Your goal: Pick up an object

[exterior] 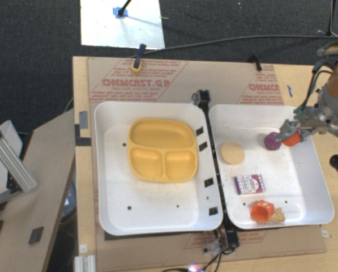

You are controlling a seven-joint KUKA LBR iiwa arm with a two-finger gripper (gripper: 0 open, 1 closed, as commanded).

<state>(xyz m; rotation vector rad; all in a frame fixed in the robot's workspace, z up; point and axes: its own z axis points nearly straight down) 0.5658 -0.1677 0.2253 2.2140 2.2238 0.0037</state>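
Observation:
The right bin [313, 177] holds several small items. A purple, rounded object [272, 141] lies near its far right side, with a small orange-red piece [292, 139] touching it on the right. My gripper [296, 130] comes in from the right edge and sits low over these two, right at the orange-red piece. Toward the bin's left lies a tan round disc [232, 153]. A purple and white packet [249, 183] is near the middle, and an orange cup-like item [262, 211] with a tan scrap beside it lies at the front.
The left bin [109, 197] holds a yellow divided plate [162, 150]. A black clipped divider [209, 152] runs between the bins. The arm's grey wrist [336, 103] hangs over the right bin's far right corner. Cables cross the cardboard behind the bins.

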